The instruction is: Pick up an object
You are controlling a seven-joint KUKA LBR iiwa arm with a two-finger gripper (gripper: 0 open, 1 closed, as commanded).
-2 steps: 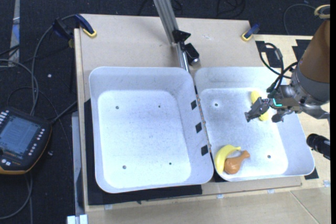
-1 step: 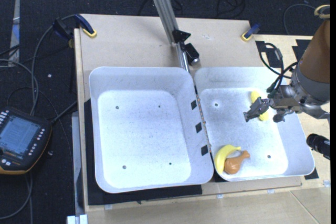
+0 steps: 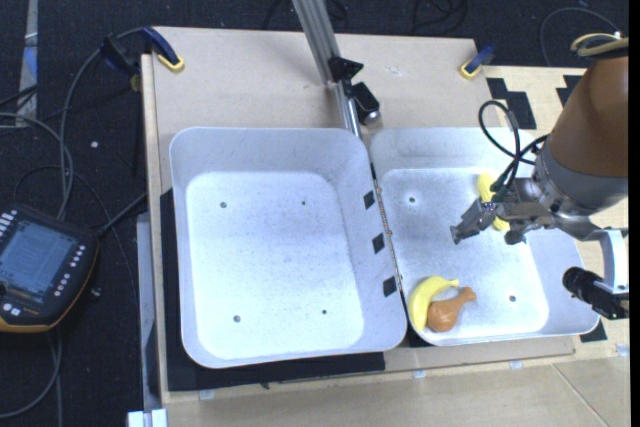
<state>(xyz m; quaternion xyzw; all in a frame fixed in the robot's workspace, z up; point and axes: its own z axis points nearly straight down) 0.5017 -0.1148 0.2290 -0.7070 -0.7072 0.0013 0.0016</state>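
In the right bin [image 3: 430,180], a yellow banana-shaped toy [image 3: 428,292] lies near the front left corner, and an orange-brown drumstick-shaped toy [image 3: 447,309] rests against it. A small yellow object [image 3: 486,188] shows at the bin's right side, partly hidden behind the arm's wrist. My gripper [image 3: 470,227] hangs over the middle of the right bin, pointing left, above and to the right of the two toys. Nothing shows between its fingers.
The left bin [image 3: 200,165] lies beside the right one, their rims meeting at the middle. A slanted metal pole [image 3: 312,10] with a black clamp stands behind the bins. Black cables run from the wrist [image 3: 505,130].
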